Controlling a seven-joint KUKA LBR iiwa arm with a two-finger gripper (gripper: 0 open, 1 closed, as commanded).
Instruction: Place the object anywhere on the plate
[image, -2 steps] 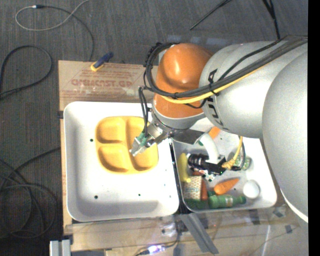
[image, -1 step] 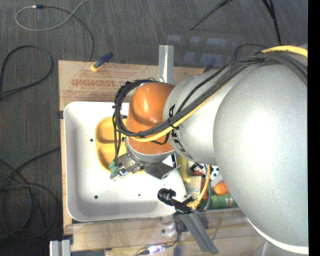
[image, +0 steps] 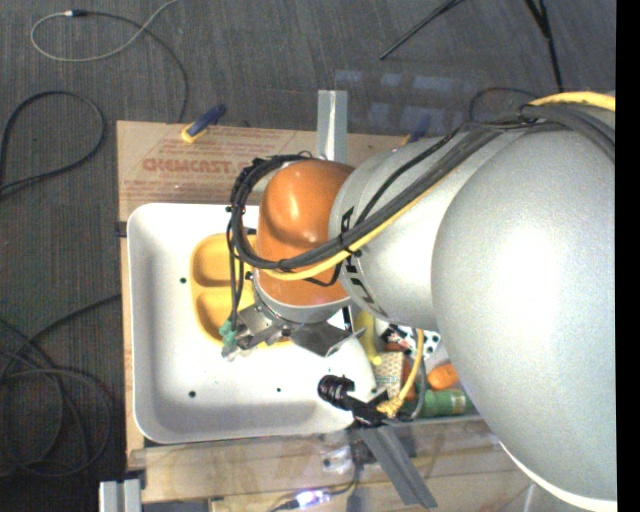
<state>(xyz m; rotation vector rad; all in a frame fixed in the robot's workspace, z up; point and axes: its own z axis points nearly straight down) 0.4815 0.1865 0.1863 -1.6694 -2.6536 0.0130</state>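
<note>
The arm (image: 470, 290) is reaching in from 3 o'clock and hanging over the left bin (image: 160, 400), covering much of the yellow plate (image: 215, 280) lying at the bin's 12 o'clock side. The gripper state cannot be determined. Several small objects (image: 430, 385) are lying in the right bin, partly hidden under the arm.

Dark ribbed carpet (image: 90, 250) covers the floor, black cables (image: 60, 110) looping across it beside a brown board (image: 170, 160) with a blue-and-yellow clip (image: 203, 122).
</note>
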